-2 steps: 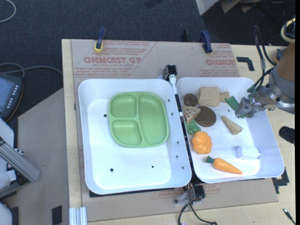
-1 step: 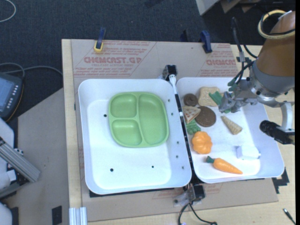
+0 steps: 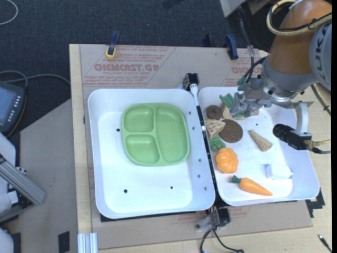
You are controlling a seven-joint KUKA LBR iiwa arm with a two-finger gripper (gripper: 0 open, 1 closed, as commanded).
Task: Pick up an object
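My gripper [image 3: 238, 111] hangs low over the back left part of the right bin [image 3: 300, 186], just above a dark brown round cookie [image 3: 230, 131] and next to a smaller brown disc [image 3: 214, 112]. A green toy piece [image 3: 227, 99] lies just behind it. A sandwich wedge [image 3: 214, 127], an orange pumpkin [image 3: 227, 159], a carrot [image 3: 253, 185], a tan cone [image 3: 260, 139] and a small white block [image 3: 268, 169] lie spread in the same bin. Nothing visible sits between the fingers.
The left bin [image 3: 105, 188] holds a green divided plate [image 3: 156, 134]. A black clip [image 3: 190, 80] sits at the back where the bins meet. A black cylinder [image 3: 287, 135] juts from the arm over the right bin. Blue and yellow clamps hold the board's back edge.
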